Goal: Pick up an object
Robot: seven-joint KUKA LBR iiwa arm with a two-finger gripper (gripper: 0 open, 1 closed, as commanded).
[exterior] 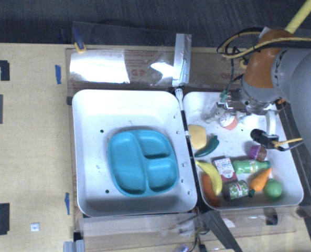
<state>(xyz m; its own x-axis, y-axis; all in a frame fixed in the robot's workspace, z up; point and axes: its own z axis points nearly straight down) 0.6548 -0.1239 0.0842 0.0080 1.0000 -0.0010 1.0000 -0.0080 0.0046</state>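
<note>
- Where the grey arm [297, 83] reaches in from the right, its gripper [227, 108] hangs low over the far end of the right bin [202, 103], a little left of that bin's middle
- Whether the gripper is spread wide or drawn narrow cannot be told from this slant
- A small red-and-white round piece [229, 123] lies on the bin floor just beside the gripper's tip, on its near side; whether the two touch cannot be told
- Against the right bin's left wall sits a pale yellow round toy [197, 136], with a dark green pepper [208, 145] touching its near-right side
- Nearer still, a banana [211, 175] curves over a red-orange toy [209, 195] in the near left corner
- A white-and-red packet [224, 167] lies just right of the banana, and a small can [237, 189] lies on its side just nearer than the packet
- A green bottle [250, 167] lies on its side right of the packet, with a small purple piece [257, 152] just beyond it
- A carrot [260, 180] lies tilted between the bottle and a green ball [274, 189], which sits near the near right corner
- The left bin [92, 119] holds a blue divided tray [143, 161], lying flat near its middle and well apart from the gripper
- Both bins rest side by side on the pale wooden counter [24, 151]
</note>
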